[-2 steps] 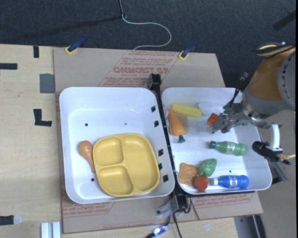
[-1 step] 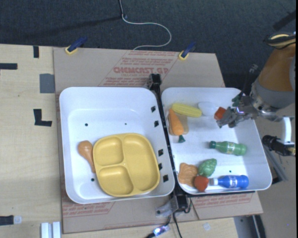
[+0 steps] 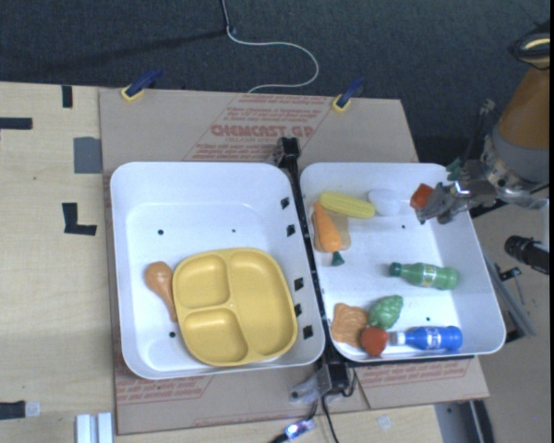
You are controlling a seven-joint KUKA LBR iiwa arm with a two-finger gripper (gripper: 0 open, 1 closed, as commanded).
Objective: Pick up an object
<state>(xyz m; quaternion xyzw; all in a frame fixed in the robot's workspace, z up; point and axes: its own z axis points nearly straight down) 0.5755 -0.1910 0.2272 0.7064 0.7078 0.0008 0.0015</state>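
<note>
Under my bins lies a cardboard sheet [image 3: 258,127]; at twelve o'clock its red print reads roughly "CHEMCAST GP". The smaller red lines I cannot read.

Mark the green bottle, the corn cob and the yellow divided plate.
green bottle [image 3: 427,274], camera view, mid body.
corn cob [image 3: 347,205], camera view, middle of cob.
yellow divided plate [image 3: 233,305], camera view, central divider ridge.

The arm [image 3: 526,123] is showing a broad orange band that is tapering down to a pale grey ring at the wrist. Beyond the ring, the hand [image 3: 436,209] is appearing as a cluster of dark grey and black metal parts, with a small greenish patch on its upper side and blurred fine detail. Dark cables or brackets are trailing from the wrist's underside.
</note>
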